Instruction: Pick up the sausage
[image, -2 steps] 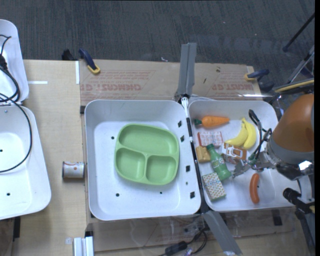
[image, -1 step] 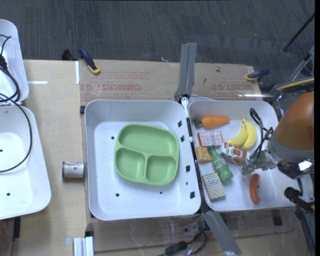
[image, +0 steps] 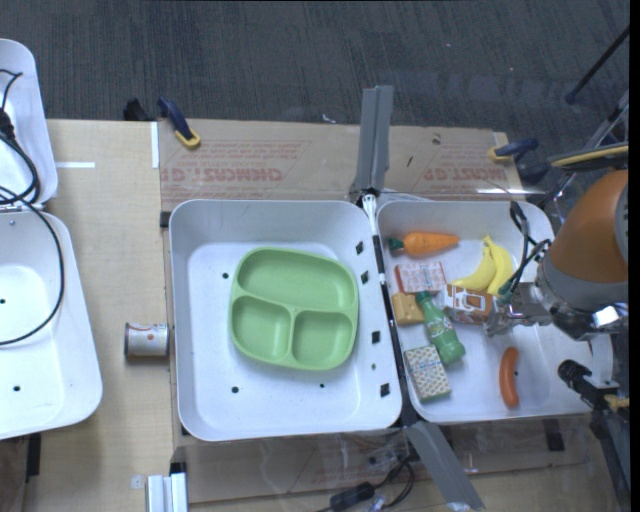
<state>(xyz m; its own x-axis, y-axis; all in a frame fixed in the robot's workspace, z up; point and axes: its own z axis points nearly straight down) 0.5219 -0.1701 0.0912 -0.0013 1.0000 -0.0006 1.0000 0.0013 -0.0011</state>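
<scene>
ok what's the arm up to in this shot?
The KUKA arm reaches into the right bin, its hand low beside the bananas, above the sausage in the picture. The sausage lies on the bin floor, not picked up. The green plate sits in the left bin.

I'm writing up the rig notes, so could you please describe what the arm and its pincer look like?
The arm is a rounded grey body with a broad orange band above the wrist. Thin dark cables run along its near side. The pincer is small, metallic grey, with dark fittings behind it.
</scene>
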